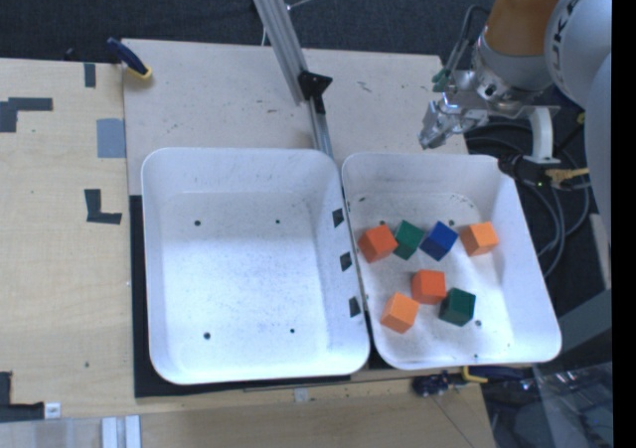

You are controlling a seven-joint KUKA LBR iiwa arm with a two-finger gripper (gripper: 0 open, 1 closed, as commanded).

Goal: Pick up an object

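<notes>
From the camera view above the bench, seven small cubes lie loose in the right bin (pixel 517 237), which serves here as the landmark. Near the bin's middle an orange cube (pixel 376 242), a green cube (pixel 407 238) and a blue cube (pixel 438 240) sit in a touching row, and a lighter orange cube (pixel 480 237) stands just beside them toward the bin's right wall. Nearer the bin's front rim lie another orange cube (pixel 428 285), a dark green cube (pixel 457 306) and an orange-yellow cube (pixel 400 312).

They look like rigid, light blocks with flat, matte faces, so they should neither crush nor slip much; a pinch across two opposite faces ought to hold. The lighter orange cube, with free space on both sides, seems the easiest to take, while the touching row leaves little room for a finger.

The gripper (pixel 435 131) hangs above the bare bench just behind the right bin's back rim, holding nothing; whether it is open or closed I cannot tell.

The bin floor is smooth white plastic with dark speckles and low sloped walls. The left bin (pixel 159 237) adjoins the right bin, and a slanted metal rail (pixel 283 29) rises behind both.
</notes>
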